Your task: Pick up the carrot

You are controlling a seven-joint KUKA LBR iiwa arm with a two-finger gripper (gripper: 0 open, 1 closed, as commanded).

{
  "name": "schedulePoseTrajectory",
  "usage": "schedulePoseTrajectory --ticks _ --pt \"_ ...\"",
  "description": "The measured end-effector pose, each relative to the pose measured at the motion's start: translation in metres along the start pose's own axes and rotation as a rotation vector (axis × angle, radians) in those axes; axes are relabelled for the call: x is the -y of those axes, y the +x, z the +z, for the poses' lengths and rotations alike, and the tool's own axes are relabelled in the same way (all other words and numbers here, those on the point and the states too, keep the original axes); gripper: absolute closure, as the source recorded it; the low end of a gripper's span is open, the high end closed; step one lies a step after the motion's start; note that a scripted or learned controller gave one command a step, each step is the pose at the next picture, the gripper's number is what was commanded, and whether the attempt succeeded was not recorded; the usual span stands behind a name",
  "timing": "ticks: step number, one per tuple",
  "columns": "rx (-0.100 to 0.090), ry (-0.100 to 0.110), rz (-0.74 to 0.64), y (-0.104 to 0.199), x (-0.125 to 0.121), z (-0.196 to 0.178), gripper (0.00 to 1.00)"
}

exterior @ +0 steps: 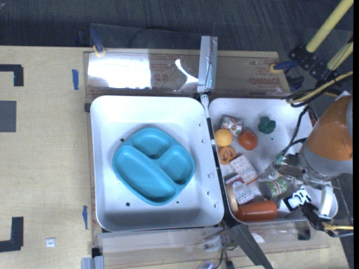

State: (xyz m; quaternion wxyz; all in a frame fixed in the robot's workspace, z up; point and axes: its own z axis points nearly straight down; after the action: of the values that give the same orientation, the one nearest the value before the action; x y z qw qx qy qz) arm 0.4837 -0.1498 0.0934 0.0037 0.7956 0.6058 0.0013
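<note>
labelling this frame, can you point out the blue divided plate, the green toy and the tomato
blue divided plate [134, 167]: camera view, on its left compartment.
green toy [267, 125]: camera view, on its middle.
tomato [248, 140]: camera view, on its red top.

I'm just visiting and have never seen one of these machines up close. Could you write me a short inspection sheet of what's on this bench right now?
Surface: two shallow white bins side by side, left bin and right bin, on a wooden bench.
Job's things: long orange-red piece, likely the carrot, lying along the right bin's near edge.
Clutter: blue divided tray in the left bin; small toy foods and packets in the right bin, including a green piece.
Grippers: gripper low over the right bin's items, beside the carrot; fingers unclear.
Cables: black cables by the arm.
Surroundings: blue tape marks on the bench; dark floor behind.
</note>
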Motion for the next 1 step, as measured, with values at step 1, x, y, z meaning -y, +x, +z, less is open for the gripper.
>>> schedulePoseTrajectory --ticks 1 --pt "-0.002 0.011 0.150 -0.0563 -0.0354 -0.0578 0.00"
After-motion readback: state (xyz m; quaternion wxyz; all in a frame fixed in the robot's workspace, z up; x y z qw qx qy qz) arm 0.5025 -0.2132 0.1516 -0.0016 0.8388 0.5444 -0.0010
